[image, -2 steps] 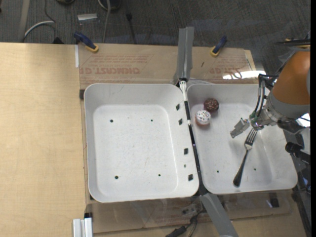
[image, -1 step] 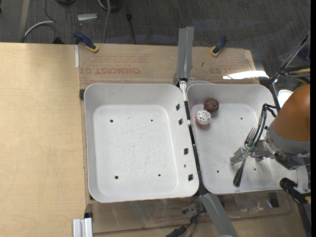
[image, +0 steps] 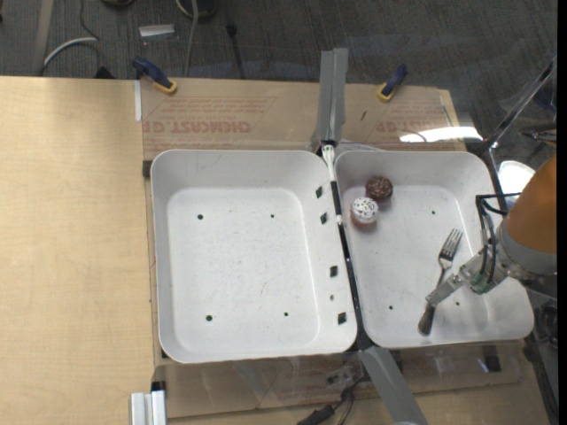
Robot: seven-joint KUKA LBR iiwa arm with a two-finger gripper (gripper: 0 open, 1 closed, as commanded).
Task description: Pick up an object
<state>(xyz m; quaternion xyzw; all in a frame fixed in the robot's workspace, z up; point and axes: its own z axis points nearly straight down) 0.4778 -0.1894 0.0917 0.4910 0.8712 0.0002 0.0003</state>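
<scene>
White plastic forms two shallow bins that sit side by side on a brown cardboard sheet [image: 239, 118], seen from above at a slant. At far left lies a pale wooden board [image: 66, 237]. Two clamps with blue handles grip the cardboard's far edge, one [image: 155, 74] at left and one [image: 392, 82] further right.

Next comes the left bin [image: 173, 264], its floor dotted with a few small dark holes. A grey metal bar [image: 332, 96] runs down from the top toward the seam where the bins meet, and small black clips line that seam.

Then the right bin [image: 403, 326]. Near its upper left corner are two small balls, touching or nearly so: a white one with dots [image: 364, 209], and a dark reddish-brown one [image: 379, 188] just above and right of it. Further right, a silver fork [image: 441, 277] lies on the bin floor at a slant, tines toward the top, dark handle end toward the bottom edge.

At the right edge, the grey arm with its orange band [image: 539, 215] reaches in over the right bin. The gripper [image: 469, 282] is low over the fork's handle, at or touching it. Whether its fingers are apart or together cannot be told from this view, nor whether the fork is between them.
</scene>
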